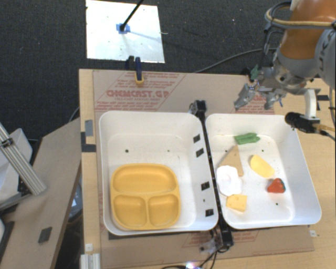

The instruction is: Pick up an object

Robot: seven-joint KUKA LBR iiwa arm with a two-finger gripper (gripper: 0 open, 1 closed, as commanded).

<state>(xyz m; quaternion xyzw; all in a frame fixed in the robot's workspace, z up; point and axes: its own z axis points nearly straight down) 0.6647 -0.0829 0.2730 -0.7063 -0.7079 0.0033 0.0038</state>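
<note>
Bench on a dark carpet, seen from above.

The floor (42,58) is dark, speckled carpet, filling the far and left parts of the scene. A white sheet (105,39) lies on it at the far side, with a small blue mark (123,28) and a thin dark rod (134,13) slanting across it. The bench (315,136) is light wood, topped by a brown board (157,89) with red print. A blue and yellow clamp (138,71) grips the board's far edge. At left stands a lower tan surface (52,173) and a ribbed metal rail (21,163). Light is even and soft.
</note>
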